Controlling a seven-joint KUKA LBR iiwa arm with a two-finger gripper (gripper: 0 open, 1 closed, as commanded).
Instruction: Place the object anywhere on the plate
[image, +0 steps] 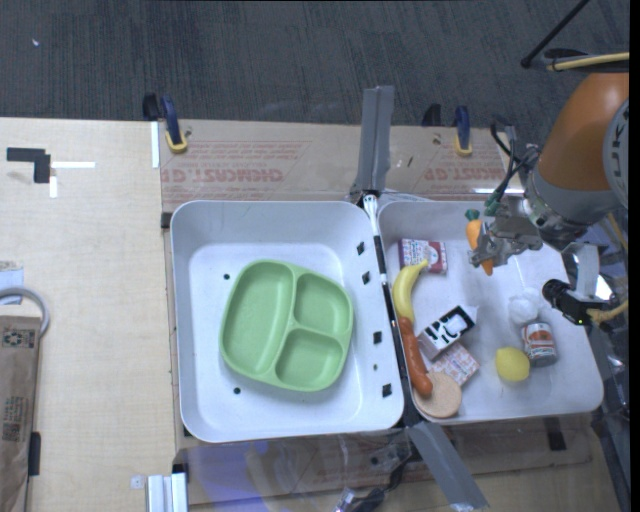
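I'm watching the gripper (490, 250) hanging over the far side of the right bin (575, 400), and an orange carrot (474, 232) is sitting pinched between its fingers, lifted off the floor. The green divided plate (287, 325) is lying in the left bin (200, 300). A banana (405, 285), lemon (512, 364) and small can (540, 343) are lying in the right bin.

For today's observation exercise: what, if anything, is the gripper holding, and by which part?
It cannot be told. The gripper is over the right bin by a small orange carrot-like item, but no grasp is clear.
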